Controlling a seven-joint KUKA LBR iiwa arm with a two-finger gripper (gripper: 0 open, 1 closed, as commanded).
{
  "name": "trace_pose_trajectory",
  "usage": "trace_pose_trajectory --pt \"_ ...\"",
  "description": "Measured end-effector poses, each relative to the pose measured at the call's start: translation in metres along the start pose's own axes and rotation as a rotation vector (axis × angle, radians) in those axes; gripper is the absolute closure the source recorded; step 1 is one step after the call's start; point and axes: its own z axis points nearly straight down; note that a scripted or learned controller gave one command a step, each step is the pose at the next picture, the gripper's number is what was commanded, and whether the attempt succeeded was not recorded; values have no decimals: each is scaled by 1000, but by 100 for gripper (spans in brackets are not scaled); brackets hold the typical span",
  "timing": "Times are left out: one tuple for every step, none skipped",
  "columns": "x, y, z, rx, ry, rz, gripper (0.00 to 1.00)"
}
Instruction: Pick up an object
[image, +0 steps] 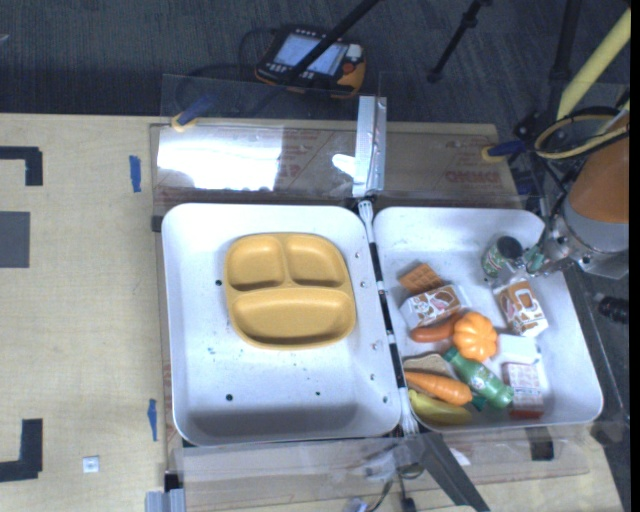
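The hand (527, 259) hovers over the right bin (455, 225) crowded with toy food.

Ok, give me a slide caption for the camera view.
Gripper over the right bin of toy food; yellow tray in the left bin.

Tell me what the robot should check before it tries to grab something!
1. Things to grab lie in the right bin: ok, a pumpkin, carrot, green bottle and bread packet are there.
2. Gripper is over that bin: ok, near its far right side.
3. Something close to it: ok, a small can sits beside it.
4. Holding something now: cannot tell.
5. Yellow tray out of the way: ok, it lies in the left bin.
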Motion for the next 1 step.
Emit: trace_pose_trajectory --pt "69 31 -92 6 -2 -31 100"
